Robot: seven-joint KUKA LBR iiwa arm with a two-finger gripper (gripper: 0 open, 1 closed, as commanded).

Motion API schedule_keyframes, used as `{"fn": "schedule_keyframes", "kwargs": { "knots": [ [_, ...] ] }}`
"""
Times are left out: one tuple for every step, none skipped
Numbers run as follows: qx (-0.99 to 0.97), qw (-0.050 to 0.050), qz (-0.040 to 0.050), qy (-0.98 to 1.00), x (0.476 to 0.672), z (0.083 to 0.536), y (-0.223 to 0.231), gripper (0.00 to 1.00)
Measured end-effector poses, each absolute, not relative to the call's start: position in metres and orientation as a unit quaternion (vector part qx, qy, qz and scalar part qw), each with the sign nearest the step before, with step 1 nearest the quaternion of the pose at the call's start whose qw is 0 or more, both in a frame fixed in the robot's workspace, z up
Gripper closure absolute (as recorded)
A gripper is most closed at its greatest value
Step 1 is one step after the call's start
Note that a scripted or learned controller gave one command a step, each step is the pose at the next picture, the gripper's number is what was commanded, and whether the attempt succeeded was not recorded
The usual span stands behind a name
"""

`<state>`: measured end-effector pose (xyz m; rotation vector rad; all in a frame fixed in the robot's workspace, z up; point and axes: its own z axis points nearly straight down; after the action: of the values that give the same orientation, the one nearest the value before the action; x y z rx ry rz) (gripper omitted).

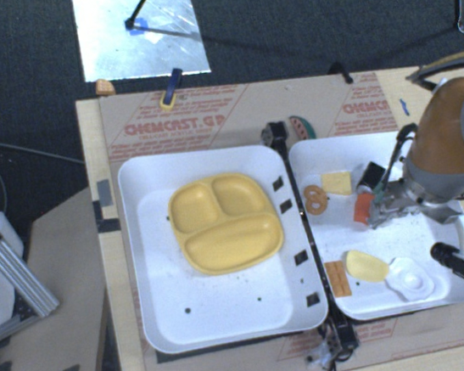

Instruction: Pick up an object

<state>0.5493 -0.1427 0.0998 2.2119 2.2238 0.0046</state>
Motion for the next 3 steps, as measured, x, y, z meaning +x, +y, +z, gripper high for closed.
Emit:
{"fn": "schedule_keyframes", "kwargs": {
  "knots": [
    [0.705, 0.007, 0.0029, 0.709, 0.624, 0.160, -0.178, 1.00],
    [0.708, -0.001, -0.0010, 0.706, 0.569, 0.112, -0.208, 1.00],
    [0.704, 0.002, 0.0016, 0.710, 0.598, 0.142, -0.153, 1.00]
  ]
}}
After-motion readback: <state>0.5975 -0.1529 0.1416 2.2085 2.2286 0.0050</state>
